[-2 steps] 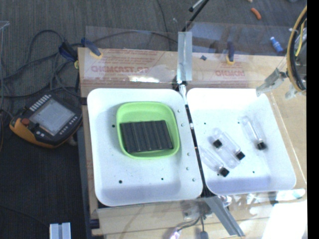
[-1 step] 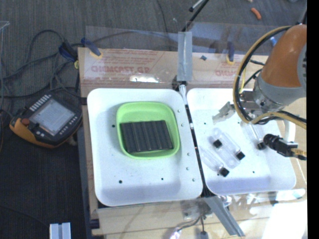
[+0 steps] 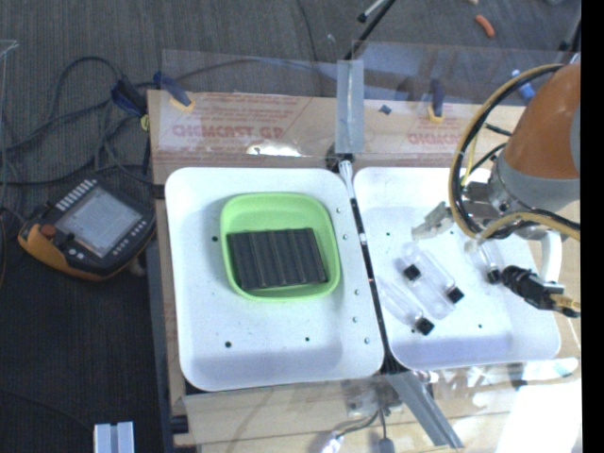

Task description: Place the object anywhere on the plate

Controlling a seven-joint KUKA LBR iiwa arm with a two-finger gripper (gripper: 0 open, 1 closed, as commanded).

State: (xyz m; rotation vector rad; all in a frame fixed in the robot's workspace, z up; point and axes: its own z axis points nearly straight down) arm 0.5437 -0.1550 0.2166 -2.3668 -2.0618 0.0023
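Two shallow white plastic bins sit side by side on the bench: the left bin (image 3: 198, 347) and the right bin (image 3: 491, 343). The grey arm with its orange band (image 3: 552, 130) reaches in over the right bin from the right. In the left bin lies a square lime-green plate (image 3: 236, 217), and on it rests a dark grey ribbed rectangular slab (image 3: 276, 260), flat and roughly centred. The transparent two-finger gripper (image 3: 429, 286) hangs low over the floor of the right bin, small black fittings marking its clear fingers; whether the jaws are apart or closed cannot be told, and nothing is seen between them. Judged from this layout, the object already lies on the plate, so the placing step appears complete. The next move calls only for withdrawing the arm.
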